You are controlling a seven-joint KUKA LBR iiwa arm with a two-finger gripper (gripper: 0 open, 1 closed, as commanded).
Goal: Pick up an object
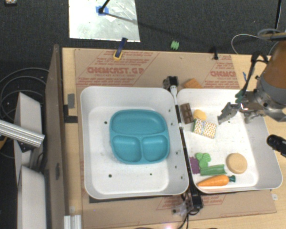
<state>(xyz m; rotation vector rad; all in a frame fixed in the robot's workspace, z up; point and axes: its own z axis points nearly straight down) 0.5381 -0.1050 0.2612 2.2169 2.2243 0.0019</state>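
Gripper [232, 109] above the upper part of the right bin [271, 175], fingers spread apart with nothing between them, reaching in from the right on the grey arm with its orange band [281, 70]. Nearest candidates: yellow lump [199, 114] and patterned packet [205, 128], touching or nearly so, just left of the fingertips; brown bar [186, 112] tight against the divider. Lower down: round tan biscuit [237, 163] standing apart, green pieces [209, 165], purple piece [194, 164], orange carrot [213, 180] by the front wall. Left bin [93, 128] with teal sectioned plate [139, 136], smooth and glossy. Best bet by judgement: centre over one item with free space on both sides, descend straight, close only once the fingers straddle it. Biscuit probably the easiest, isolated and firm-looking, though flat and low, so a deep descent needed. Packet likely soft and flat, prone to slipping; yellow lump rounded, apt to squirt sideways if caught off-centre. Carrot tapered and close to the wall, little finger room. Clustered green and purple shapes risky for a clean single grasp. Bin floors smooth white plastic, so nudged items likely to slide.
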